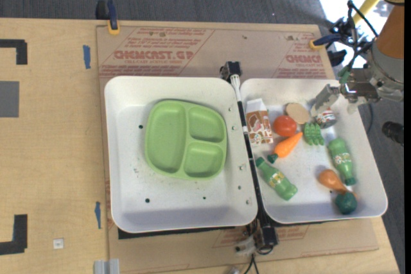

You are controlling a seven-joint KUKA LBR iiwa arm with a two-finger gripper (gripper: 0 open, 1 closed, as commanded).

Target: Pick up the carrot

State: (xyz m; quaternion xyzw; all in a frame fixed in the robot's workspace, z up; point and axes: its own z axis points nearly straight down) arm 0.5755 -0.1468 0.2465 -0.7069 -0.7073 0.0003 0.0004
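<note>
Camera view: two white bins side by side, arm entering from 3 o'clock.
Carrot [287,145]: in the right bin [376,192], left of centre, lying slanted, tip toward 7 o'clock, just below the tomato [284,125].
Neighbours: carton [259,126] at the carrot's 10 o'clock, green block [313,133] at 2 o'clock, bottle [277,178] at 6 o'clock.
Gripper [329,99]: near the bin's upper right, above a small can [325,117]; jaws, cannot tell.
Approach: best to shift toward 8 o'clock, turn the jaws across the carrot's width, descend between tomato and bottle.
Left bin: green plate [187,138] with three sections.
Writing: "CHEMCAST" printed in red on the board [154,53]; carton label unreadable.
</note>
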